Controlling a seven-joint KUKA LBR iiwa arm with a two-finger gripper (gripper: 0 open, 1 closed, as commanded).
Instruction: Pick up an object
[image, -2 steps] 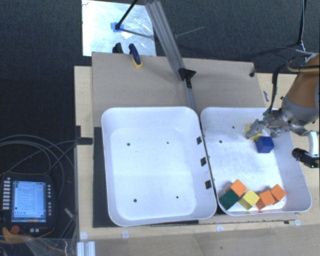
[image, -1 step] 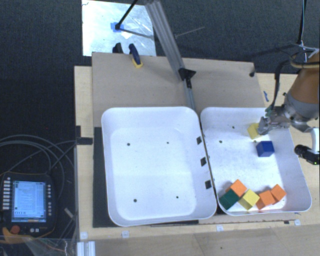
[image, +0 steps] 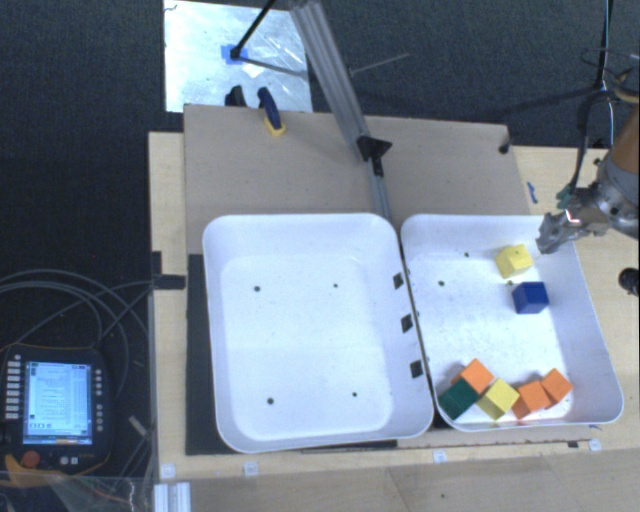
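From above, the grey two-finger gripper (image: 553, 234) hangs over the far right rim of the right-hand shallow white plastic bin (image: 590, 330); nothing sits between its tips, and how wide they stand cannot be told at this size. Just to their left and slightly nearer lies a small yellow cube (image: 514, 261), with a dark blue cube (image: 530, 297) a little nearer than that. Well nearer the camera, in the bin's front corner, huddle two orange cubes (image: 477, 376) (image: 545, 389), a green cube (image: 458, 399) and a second yellow cube (image: 497, 400). The left-hand white bin (image: 225, 300) lies well away to the left. This looks like the approach step, no pick made yet; the next move probably calls for shifting left over the closest yellow cube and descending squarely onto it.
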